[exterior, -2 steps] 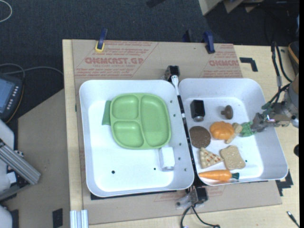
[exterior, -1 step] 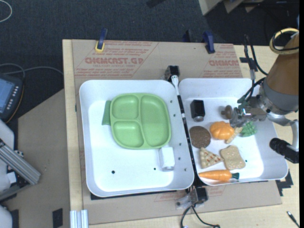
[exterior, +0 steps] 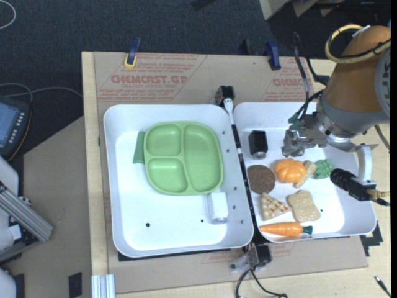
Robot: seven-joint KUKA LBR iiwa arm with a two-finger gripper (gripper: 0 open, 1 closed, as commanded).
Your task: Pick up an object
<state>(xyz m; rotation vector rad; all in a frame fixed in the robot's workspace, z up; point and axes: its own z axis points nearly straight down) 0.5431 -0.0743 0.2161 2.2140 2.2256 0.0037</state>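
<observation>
Spanning the bench, a brown board (exterior: 186,73) carries two shallow white bins set side by side with their inner walls touching. The left bin (exterior: 121,166) holds a green plate (exterior: 183,157) with three compartments, lying flat toward its far side. The right bin (exterior: 353,219) holds a cluster of toy foods. The grey arm (exterior: 360,73), with its orange band, enters from the right over the right bin's far corner. Its gripper (exterior: 299,143) hangs above the bin's far half, just beyond an orange food piece (exterior: 288,170). Whether the gripper is open or closed cannot be told, and nothing is seen in its hold. Near the front wall lies a carrot (exterior: 282,230). Beyond it sit a toast slice (exterior: 304,207) and a pizza wedge (exterior: 273,205), side by side. A brown patty (exterior: 261,178) rests just left of the orange piece, and a black cylinder (exterior: 257,143) stands beyond the patty. A white block (exterior: 218,207) lies in the left bin, just in front of the plate. A small green piece (exterior: 322,167) touches the orange piece's right side.
</observation>
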